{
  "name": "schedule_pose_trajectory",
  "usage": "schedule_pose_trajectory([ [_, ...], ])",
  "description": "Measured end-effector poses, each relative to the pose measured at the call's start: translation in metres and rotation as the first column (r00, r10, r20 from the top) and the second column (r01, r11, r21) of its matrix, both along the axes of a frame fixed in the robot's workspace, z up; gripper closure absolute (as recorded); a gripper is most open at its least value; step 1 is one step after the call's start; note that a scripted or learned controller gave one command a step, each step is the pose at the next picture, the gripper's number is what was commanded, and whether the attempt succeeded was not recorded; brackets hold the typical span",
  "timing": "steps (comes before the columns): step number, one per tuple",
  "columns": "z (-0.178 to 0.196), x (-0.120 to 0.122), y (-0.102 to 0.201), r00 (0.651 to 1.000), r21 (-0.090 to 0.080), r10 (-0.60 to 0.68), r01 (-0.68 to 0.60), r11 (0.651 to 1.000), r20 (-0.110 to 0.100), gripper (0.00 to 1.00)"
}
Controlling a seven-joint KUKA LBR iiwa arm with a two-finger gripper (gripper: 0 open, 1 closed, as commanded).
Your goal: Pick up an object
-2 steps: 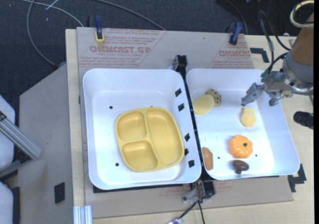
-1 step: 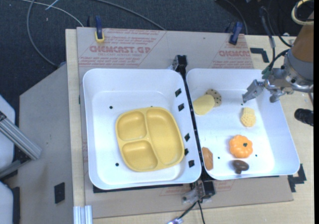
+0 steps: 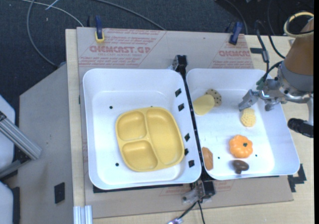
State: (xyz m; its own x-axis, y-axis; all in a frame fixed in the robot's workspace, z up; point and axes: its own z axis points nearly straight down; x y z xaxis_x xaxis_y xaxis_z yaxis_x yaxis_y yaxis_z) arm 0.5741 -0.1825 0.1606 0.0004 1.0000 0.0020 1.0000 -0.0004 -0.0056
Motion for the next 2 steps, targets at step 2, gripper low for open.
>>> schedule_pose_trajectory([
  [2, -0.077, -0.002, 0.0, 1.0, 0.0, 0.001, -0.001, 1.0, 0.002, 0.0],
])
